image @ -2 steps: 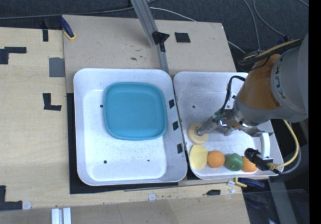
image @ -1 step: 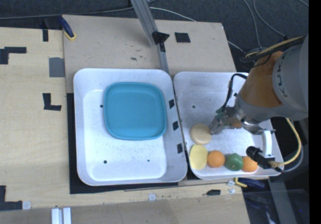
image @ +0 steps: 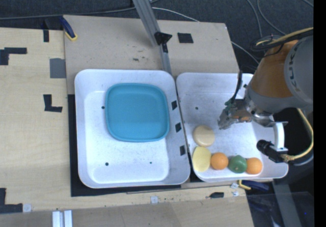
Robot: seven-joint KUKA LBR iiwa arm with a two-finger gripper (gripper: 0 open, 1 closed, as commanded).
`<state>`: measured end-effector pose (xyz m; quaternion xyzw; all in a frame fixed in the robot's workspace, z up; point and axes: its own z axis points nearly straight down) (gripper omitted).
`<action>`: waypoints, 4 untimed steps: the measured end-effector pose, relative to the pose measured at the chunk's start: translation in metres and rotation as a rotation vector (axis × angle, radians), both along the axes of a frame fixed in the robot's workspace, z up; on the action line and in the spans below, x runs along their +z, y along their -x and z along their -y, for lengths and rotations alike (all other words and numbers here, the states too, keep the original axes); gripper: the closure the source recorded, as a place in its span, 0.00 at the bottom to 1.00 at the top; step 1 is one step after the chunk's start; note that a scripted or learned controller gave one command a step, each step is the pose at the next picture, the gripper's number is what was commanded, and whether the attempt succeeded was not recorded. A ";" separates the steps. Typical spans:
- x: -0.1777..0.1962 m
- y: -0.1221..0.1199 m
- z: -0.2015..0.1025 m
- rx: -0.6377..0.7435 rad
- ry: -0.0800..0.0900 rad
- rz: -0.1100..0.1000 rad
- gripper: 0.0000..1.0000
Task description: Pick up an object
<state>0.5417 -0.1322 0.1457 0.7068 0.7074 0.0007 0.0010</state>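
A blue square plate (image: 137, 111) is lying flat in the left white bin (image: 91, 170), well away to the left of the gripper (image: 227, 120). The right white bin (image: 204, 86) is sitting just beside it, their rims touching along the middle. In that right bin, a pale beige round object (image: 204, 135) is resting just to the lower left of the gripper, apart from it. Below the beige one, a row is lying along the bin's near wall: a yellow lemon-like object (image: 201, 159), an orange ball (image: 219, 161), a green object (image: 237, 164) and a second orange ball (image: 253, 166), each touching or nearly touching its neighbour. The gripper is hanging over bare bin floor, nothing between its tips; whether it is parted or closed cannot be told. The grey arm (image: 285, 78) is reaching in from the right.
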 end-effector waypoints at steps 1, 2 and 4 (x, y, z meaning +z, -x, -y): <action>0.042 0.001 -0.002 0.000 0.000 0.001 1.00; 0.072 0.001 -0.003 -0.001 0.000 -0.001 1.00; 0.060 0.008 -0.114 0.004 -0.001 -0.004 1.00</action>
